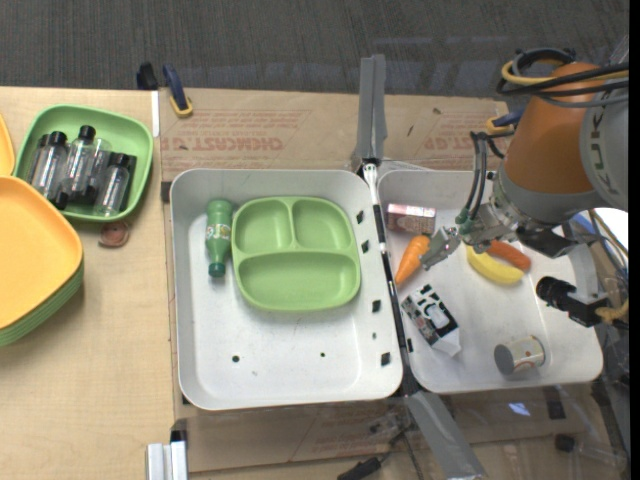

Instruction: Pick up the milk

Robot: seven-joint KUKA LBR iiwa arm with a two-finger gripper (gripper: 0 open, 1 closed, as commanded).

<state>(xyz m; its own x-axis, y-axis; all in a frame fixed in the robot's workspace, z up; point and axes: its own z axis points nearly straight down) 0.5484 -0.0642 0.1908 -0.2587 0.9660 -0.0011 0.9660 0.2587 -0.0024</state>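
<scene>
The milk [433, 319] is a small white carton with black print. It lies on its side in the right bin [570, 368], close to that bin's left wall. My gripper [456, 240] hangs over the bin's upper middle, above and slightly right of the carton and apart from it. Its fingers [438, 251] are open, with nothing between them. One fingertip is right beside an orange carrot [410, 257].
A yellow banana [497, 268] with a red-orange piece [511, 255] on it lies right of the gripper. A pink box [410, 214] sits at the back and a grey can [520, 355] at the front right. The left bin [290, 368] holds a green divided plate [296, 253] and a green bottle [217, 236].
</scene>
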